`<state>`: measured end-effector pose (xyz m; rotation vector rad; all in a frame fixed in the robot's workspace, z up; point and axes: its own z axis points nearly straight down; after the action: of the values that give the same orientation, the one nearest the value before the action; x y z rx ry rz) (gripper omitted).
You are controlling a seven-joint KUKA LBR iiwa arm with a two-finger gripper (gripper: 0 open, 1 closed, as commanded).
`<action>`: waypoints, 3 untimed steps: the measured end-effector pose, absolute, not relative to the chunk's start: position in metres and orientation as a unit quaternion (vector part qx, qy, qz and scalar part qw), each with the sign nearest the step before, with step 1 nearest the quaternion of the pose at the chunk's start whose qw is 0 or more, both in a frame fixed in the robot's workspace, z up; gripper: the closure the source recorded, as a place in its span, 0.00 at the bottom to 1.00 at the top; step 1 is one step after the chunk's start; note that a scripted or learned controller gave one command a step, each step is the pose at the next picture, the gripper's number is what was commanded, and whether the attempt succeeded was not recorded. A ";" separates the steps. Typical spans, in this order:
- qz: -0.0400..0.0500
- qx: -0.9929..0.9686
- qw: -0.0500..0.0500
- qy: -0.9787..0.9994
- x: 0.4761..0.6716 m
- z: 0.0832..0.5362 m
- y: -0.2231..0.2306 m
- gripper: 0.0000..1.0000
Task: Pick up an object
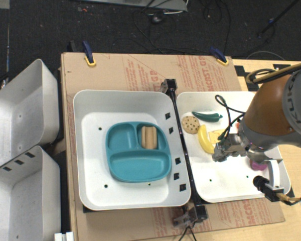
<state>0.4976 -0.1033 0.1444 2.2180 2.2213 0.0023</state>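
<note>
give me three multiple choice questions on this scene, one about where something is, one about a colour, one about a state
1. Where does the wooden cylinder lie?
A. in the right bin
B. in a top compartment of the divided plate
C. on the cardboard outside the bins

2. What colour is the divided plate?
A. teal
B. red
C. white

3. How does the tool stand in relation to the banana?
A. far off, over the left bin
B. low in the right bin, right beside the banana
C. raised outside both bins

Answers:
1 B, the cylinder sits in the plate's upper right section in the left bin.
2 A, the plate is teal against the white bin.
3 B, the tool is next to the yellow banana in the right bin.
</note>
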 end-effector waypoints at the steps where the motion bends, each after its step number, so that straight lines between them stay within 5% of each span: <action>1: 0.001 0.706 0.002 0.708 0.494 0.187 -0.102 1.00; 2: 0.001 0.706 0.002 0.708 0.495 0.209 -0.102 1.00; 3: 0.001 0.704 0.000 0.710 0.505 0.221 -0.043 1.00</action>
<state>0.5048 -0.0429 0.2206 2.2116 2.2298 0.0038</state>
